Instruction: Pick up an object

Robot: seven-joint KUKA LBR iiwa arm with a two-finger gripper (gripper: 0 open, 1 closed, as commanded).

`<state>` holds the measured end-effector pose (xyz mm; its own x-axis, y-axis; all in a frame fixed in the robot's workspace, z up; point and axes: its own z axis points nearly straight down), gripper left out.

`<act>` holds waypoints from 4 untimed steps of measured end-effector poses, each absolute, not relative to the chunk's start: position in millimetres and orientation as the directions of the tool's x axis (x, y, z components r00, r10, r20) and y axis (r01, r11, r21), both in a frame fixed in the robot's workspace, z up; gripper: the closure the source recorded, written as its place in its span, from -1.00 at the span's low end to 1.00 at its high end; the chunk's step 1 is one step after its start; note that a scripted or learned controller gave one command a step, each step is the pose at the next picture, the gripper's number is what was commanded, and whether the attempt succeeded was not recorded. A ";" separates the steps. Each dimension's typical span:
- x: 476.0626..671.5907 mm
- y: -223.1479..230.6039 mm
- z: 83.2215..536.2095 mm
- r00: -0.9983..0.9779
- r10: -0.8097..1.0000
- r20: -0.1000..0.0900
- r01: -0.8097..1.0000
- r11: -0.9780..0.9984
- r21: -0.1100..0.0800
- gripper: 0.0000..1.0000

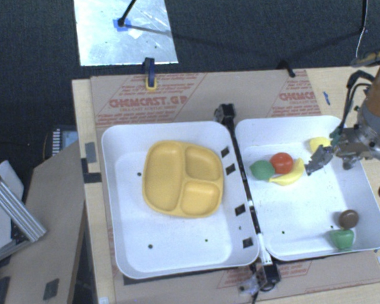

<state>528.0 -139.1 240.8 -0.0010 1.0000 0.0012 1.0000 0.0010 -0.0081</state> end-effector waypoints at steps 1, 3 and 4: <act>530.1 -139.0 245.5 -0.003 1.000 -0.001 1.000 0.003 0.002 -1.00; 523.8 -141.4 142.6 -0.001 1.000 0.001 1.000 0.001 -0.004 -1.00; 523.1 -140.8 90.1 0.000 1.000 0.001 1.000 0.000 -0.004 -1.00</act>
<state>523.1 -140.8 90.1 -0.0002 1.0000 0.0014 1.0000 0.0002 -0.0039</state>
